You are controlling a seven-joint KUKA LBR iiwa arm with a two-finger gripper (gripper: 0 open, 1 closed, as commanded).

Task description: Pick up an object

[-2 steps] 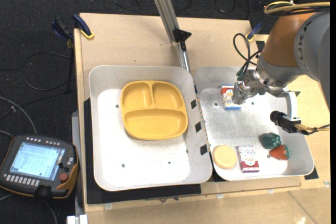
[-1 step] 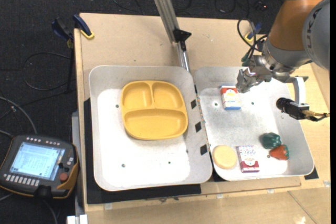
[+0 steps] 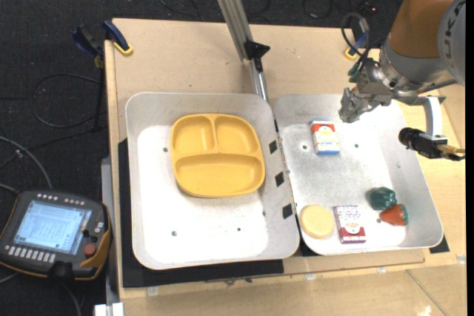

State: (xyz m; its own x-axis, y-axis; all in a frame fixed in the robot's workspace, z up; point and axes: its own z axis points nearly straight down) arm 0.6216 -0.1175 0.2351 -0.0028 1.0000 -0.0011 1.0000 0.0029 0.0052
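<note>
From my remote seat I watched the arm reach in from the right, and its gripper (image 3: 349, 113) hung over the upper part of the right bin (image 3: 415, 159). It sat just beside the small card box (image 3: 325, 138), up and to the right of it, with a gap between the two. The angle hid the tip, so I could not tell its state, and I saw nothing carried in it.

The task named no particular object, so I judged the card box the likeliest target, since it lay nearest the tool and had bare bin floor all around it. That isolation made it an easy approach. The other candidates clustered toward the near edge of the same bin: a round pale biscuit-like disc (image 3: 317, 221), a second small box (image 3: 350, 224) just beside it, and a green toy piece (image 3: 382, 197) touching or nearly touching a red one (image 3: 395, 215). I reckoned those crowded pairs would be harder to take cleanly.

The left bin (image 3: 148, 181) held a yellow divided plate (image 3: 218, 155), lying flat with its compartments facing up; wide and shallow, it seemed a poor fit for a two-finger grab.

I judged the pick not yet made, with the descent and a shift toward the box remaining
</note>
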